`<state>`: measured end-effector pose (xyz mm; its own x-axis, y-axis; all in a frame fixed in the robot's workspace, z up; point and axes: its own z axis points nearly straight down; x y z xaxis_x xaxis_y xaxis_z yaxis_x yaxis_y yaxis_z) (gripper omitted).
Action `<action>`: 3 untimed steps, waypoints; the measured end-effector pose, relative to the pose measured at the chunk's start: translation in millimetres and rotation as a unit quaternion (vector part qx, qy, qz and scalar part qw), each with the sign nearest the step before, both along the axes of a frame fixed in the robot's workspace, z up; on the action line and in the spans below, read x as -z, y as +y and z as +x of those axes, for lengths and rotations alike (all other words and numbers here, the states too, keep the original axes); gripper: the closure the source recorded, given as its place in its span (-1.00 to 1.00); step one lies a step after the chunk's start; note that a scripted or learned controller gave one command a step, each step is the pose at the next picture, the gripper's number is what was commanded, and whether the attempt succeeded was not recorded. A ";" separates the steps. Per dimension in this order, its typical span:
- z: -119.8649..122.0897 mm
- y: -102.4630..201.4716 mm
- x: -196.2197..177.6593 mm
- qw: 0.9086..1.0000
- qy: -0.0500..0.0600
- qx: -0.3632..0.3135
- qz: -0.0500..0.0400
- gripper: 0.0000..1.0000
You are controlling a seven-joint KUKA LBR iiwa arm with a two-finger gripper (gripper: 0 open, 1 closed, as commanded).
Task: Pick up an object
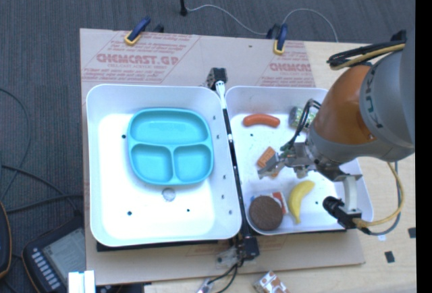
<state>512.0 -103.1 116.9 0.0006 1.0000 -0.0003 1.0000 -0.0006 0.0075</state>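
1 gripper (273, 165) over the right bin (237, 150); can't tell its state, the tip is too blurred against an orange block (266, 156) touching it. Obj count in that bin: 1 hot dog (261, 121) above the tool, 1 banana (299, 198) just below-right, 1 brown round patty (266, 212) below, 1 small greenish item (297, 115) up-right. Well left of the tool: 1 blue 3-compartment plate (170, 146) in the left bin (111, 170).
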 end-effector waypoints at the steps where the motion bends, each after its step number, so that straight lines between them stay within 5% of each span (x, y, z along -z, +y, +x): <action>1: -25.1 4.2 28.9 1.000 -0.002 0.000 -0.001 -1.00; 2: -24.3 3.9 18.5 1.000 -0.002 0.000 -0.001 1.00; 3: -24.5 4.0 18.6 1.000 -0.002 0.000 -0.001 -1.00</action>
<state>487.6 -99.1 98.3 0.0009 1.0000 -0.0026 0.9999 -0.0009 0.0112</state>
